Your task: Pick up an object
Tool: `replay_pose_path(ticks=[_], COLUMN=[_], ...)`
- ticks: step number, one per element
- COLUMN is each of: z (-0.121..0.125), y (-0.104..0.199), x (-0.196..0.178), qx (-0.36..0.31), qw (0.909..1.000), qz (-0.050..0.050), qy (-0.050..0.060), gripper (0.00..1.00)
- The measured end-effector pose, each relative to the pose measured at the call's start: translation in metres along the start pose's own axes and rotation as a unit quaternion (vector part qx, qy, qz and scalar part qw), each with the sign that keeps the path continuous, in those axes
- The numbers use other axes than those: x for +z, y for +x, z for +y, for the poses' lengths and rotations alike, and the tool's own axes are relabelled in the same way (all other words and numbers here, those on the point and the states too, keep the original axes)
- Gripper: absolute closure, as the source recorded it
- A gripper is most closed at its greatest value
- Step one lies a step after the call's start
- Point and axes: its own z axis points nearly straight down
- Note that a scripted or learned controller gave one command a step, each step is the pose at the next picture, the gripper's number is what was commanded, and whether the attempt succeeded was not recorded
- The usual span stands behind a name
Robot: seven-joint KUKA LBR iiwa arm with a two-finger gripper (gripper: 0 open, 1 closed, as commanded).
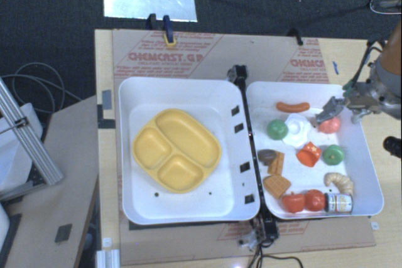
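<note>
- The end effector (331, 111) hangs over the upper right part of the right bin (370, 163), just above a pink object (330, 125); whether it is spread or pressed together I cannot tell.
- The pink object is roundish, with no clear long axis; it lies just right of a white object (298, 132).
- Above the white object an orange-red sausage (293, 107) lies with its long axis running left to right.
- Left of the white object sits a green ball (276, 129); below it an orange piece (308, 154) and a second green ball (333, 154).
- Further below, towards the near wall: a brown piece (267, 156), two waffle-like pieces (276, 185), a croissant (339, 182), red items (304, 201) and a small can (339, 203) lying on its side, long axis left to right.
- The left bin (135, 135) holds a yellow divided tray (176, 149), turned at a slant, with bare floor all around it.
- The two bins touch at the middle of the surface (213, 56).
</note>
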Motion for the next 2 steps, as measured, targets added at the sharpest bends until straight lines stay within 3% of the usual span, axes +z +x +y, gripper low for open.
replay_pose_path(ticks=[1,2], z=[0.009,0.046], y=[0.007,0.015], x=[0.044,0.162], qx=[-0.001,-0.001], qw=[1.0000,1.0000], qz=[0.000,0.001], qy=[0.001,0.000], gripper=[0.00,0.00])
